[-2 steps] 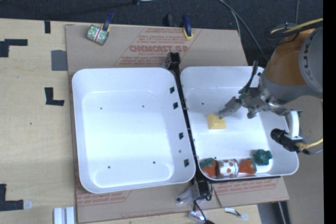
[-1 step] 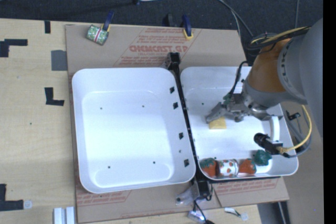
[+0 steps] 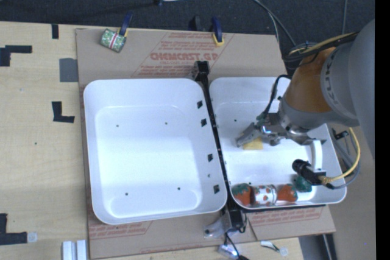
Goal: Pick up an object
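While the gripper [image 3: 248,138] hung at one yellow piece [image 3: 253,144] in your right bin [image 3: 244,89], jaw state unclear, three small objects [image 3: 266,194] lined its near wall.

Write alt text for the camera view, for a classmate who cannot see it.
A grey robot arm with an orange band reaches from the right into the right bin, its gripper low over a small yellow object. Red, white and green items line that bin's near edge, and the left bin sits alongside.
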